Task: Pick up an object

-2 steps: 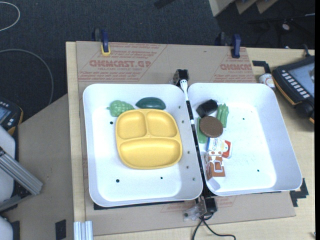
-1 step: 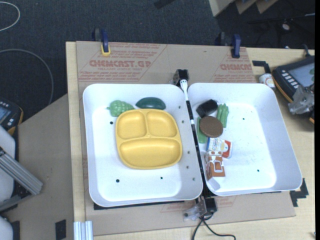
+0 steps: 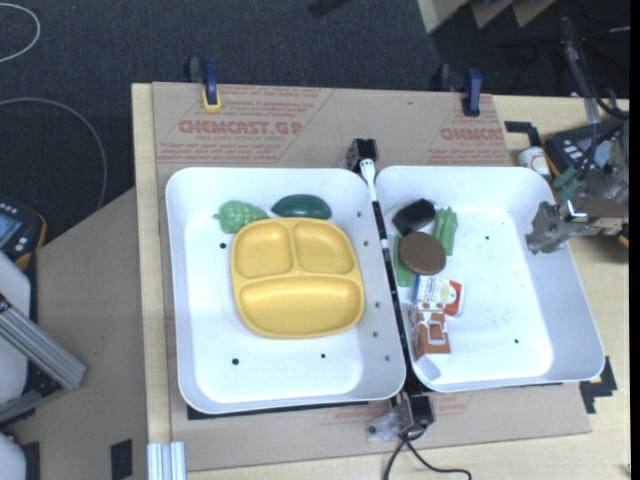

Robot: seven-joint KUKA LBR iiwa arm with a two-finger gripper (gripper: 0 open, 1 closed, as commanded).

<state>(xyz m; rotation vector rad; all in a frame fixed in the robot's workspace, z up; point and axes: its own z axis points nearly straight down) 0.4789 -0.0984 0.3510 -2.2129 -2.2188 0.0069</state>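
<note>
A: Gripper at right bin's right rim; finger state impossible to tell. Targets bunched along left wall: brown disc, black piece, snack packets.

B: Approach disc vertically. Left bin: yellow divided plate, green items. Wall and crowding hamper finger entry.

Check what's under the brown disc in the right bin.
The brown disc lies over a green item that sticks out above it and at its left edge. How far the green runs beneath is covered.
</note>
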